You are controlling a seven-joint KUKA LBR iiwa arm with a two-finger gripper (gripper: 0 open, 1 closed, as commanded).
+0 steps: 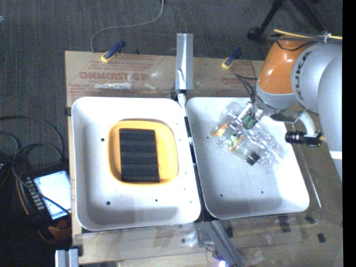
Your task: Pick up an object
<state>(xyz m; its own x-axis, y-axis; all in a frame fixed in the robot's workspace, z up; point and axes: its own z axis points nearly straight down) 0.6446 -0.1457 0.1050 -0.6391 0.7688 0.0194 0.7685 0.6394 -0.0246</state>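
— What's in the left bin (83,166)?

— A yellow tray with a black ribbed insert (140,153), lying flat at the middle.

— And right of centre?

— The right bin (245,196). The grey arm (295,77) enters from the upper right of the frame, its gripper (245,128) low over that bin's upper middle.

— Is it clamping anything?

— I cannot tell; the clear housing hides that.

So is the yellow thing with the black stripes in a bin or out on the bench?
In. The yellow thing lies flat in the middle of the left bin, white floor showing all around it.
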